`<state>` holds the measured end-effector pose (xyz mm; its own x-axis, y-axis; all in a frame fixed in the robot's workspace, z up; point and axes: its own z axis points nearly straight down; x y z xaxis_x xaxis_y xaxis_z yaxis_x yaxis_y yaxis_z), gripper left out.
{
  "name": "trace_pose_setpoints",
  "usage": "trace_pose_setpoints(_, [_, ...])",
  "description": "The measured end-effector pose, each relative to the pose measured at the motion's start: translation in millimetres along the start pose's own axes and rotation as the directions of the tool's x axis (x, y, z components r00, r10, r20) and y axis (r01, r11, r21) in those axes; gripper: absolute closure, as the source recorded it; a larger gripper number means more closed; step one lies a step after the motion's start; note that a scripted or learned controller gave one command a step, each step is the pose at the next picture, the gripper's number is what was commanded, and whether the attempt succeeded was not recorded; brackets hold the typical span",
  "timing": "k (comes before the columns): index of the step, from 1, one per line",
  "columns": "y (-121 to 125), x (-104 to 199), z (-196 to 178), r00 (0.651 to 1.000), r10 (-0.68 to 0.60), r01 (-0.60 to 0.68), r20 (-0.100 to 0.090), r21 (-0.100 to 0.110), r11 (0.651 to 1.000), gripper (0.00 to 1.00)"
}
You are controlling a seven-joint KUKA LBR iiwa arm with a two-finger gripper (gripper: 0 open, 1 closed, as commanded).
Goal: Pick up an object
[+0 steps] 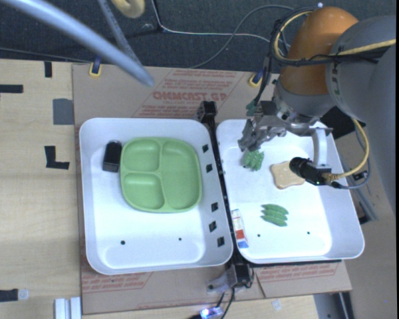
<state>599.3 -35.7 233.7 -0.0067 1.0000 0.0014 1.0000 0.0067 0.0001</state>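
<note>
- Camera view, looking down at a slant: the pincer (254, 145) hangs low over the far-left part of the right bin (332, 244), on the arm (319, 52) that reaches in from the right.
- Directly under its tip, on the bin floor, sits a small green broccoli-like piece (254, 160). The tip looks to be touching it or just above it; which one, I cannot tell.
- Whether the pincer is spread or pressed together cannot be read from this angle, and nothing is clearly seen pinched in it.
- The relation that matters: the green piece lies straight below the tip and a shade toward the near edge, so the coming move is likely a short vertical one rather than a sideways reach.
- The piece is a compact clump with no clear long axis, so wrist turn probably counts for little.
- Other candidates in the same bin: a tan toast-like slice (286, 175) just to the right of the tip, a green pea pod (274, 213) nearer the front, its length running left to right, and a small tube (237, 226) against the left wall.
- The left bin (96, 244) holds a green divided plate (161, 175) and a small black block (112, 156), both well apart from the tip.
</note>
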Motion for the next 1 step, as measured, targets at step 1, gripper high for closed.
trace_pose_setpoints(1, [28.9,52.6,5.7,1.0,0.0,0.0,0.001,0.0,1.0,1.0])
